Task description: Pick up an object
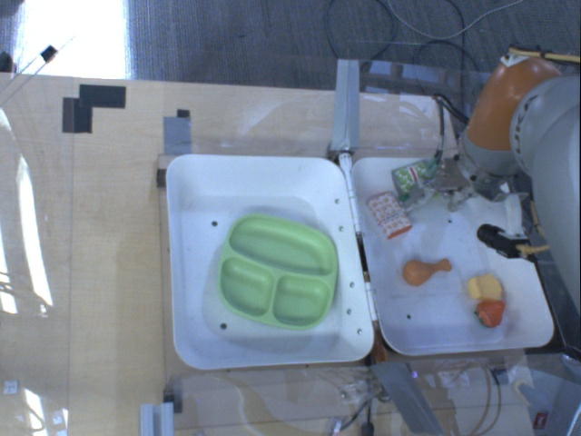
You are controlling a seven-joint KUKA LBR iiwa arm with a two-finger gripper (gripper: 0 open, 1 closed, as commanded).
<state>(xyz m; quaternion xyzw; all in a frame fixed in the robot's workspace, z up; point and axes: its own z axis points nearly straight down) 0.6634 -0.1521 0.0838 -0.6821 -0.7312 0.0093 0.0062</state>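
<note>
The claw (451,189) hangs over the far end of the right bin (438,321), just beside a green packet (410,178) whose long axis slants from near left to far right; whether the claw is released or clenched cannot be told. A red-and-white packet (388,214) lies near it, tilted the other way. An orange drumstick (425,271) lies crosswise with its thin end pointing right, and a green plate (277,271) sits in the left bin (195,243).

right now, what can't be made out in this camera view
Green crinkly packet: camera view, right end hidden by the grey gripper; contact unclear.
Red-and-white flat packet: print too small.
Yellow lump and red lump: too blurred to identify.
</note>
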